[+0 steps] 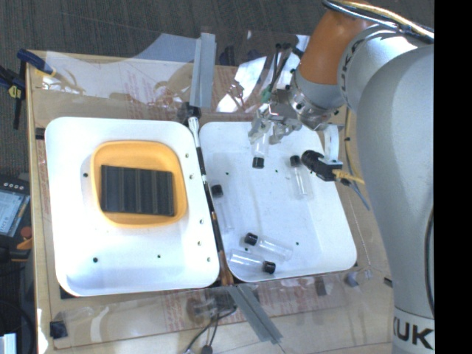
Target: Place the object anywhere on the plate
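The small clear vial point(258, 158) with a black cap at its lower end sits in the far part of the right bin point(324, 227), directly under the end effector point(265, 132) and upright or nearly so. You cannot tell from this angle whether the end effector is wide or narrow, or whether it has the vial. The arm point(383, 94) comes in from the right, its orange band point(328, 43) above the wrist, and bends down over the bin's far right corner. Around the vial you have a second clear vial point(299, 178) lying just to its right, a loose black cap point(216, 190) near the bin's left wall, and two more capped vials point(262, 245) point(249, 259) lying close together at the near edge. The yellow plate point(136, 152) lies well apart in the left bin point(74, 257), and a black ribbed block point(138, 190) covers most of its middle, leaving only the rim bare. The two bins' touching rims stand between vial and plate. Both bins rest on the table point(147, 312).
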Robot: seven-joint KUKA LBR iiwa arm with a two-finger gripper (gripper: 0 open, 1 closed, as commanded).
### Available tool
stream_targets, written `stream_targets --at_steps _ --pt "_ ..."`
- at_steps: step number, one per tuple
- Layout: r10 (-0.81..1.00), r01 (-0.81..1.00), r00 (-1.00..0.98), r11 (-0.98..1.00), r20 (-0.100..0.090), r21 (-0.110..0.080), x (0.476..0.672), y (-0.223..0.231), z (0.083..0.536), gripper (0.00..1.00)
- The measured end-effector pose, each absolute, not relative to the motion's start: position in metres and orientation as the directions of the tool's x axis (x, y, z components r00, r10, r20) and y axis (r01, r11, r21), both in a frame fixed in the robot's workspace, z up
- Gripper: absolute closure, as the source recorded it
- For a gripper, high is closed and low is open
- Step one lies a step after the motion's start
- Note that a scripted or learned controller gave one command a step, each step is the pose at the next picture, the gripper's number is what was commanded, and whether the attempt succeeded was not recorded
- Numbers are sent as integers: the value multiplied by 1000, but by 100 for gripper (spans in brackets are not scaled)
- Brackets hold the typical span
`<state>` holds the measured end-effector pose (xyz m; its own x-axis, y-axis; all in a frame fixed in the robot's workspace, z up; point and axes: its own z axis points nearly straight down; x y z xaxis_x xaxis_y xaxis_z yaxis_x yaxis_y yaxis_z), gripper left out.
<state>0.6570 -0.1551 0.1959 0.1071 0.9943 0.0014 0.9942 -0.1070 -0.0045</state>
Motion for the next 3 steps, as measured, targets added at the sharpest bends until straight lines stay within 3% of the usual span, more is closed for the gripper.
stream_targets --at_steps 2,3 --pt "987 987 -158 158 1 -6 628 -62 190 100" --pt "958 958 -287 287 1 -4 570 -30 191 100"
